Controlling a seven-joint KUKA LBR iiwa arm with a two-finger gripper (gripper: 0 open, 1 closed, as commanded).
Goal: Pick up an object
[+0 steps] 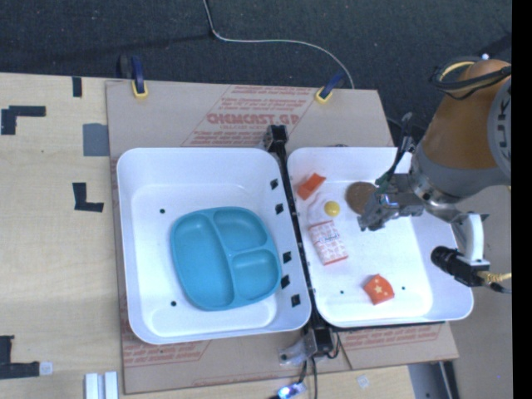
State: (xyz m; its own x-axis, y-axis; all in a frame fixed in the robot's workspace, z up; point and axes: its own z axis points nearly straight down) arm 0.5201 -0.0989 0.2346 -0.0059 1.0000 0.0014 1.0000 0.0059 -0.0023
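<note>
2 shallow white bins are seen side by side on a cardboard sheet (249,115) laid over the bench. The left bin (141,173) is occupied by a blue divided plate (224,257) with 3 compartments, lying flat near its centre. The right bin (432,302) is entered by the arm (465,131) from 3 o'clock, its orange band being visible above the wrist.

The gripper (371,217) is held low over the right bin's middle, toward 12 o'clock of that bin's floor. Whether it is parted or closed cannot be told, since the tips are dark and blurred against each other, and nothing can be made out in its hold.

5 small things are found in the right bin. A brown round object (359,195) is placed just beside the gripper, at its 10 o'clock, possibly touching it. A small yellow ball (332,209) is seen near the gripper at 9 o'clock. An orange block (311,184) lies further off at 10 o'clock, close to the divider between the bins. A white packet with red print (328,243) lies at 8 o'clock of the gripper, near the ball. A red block (378,289) rests well apart at 6 o'clock, toward the bin's near edge.
</note>
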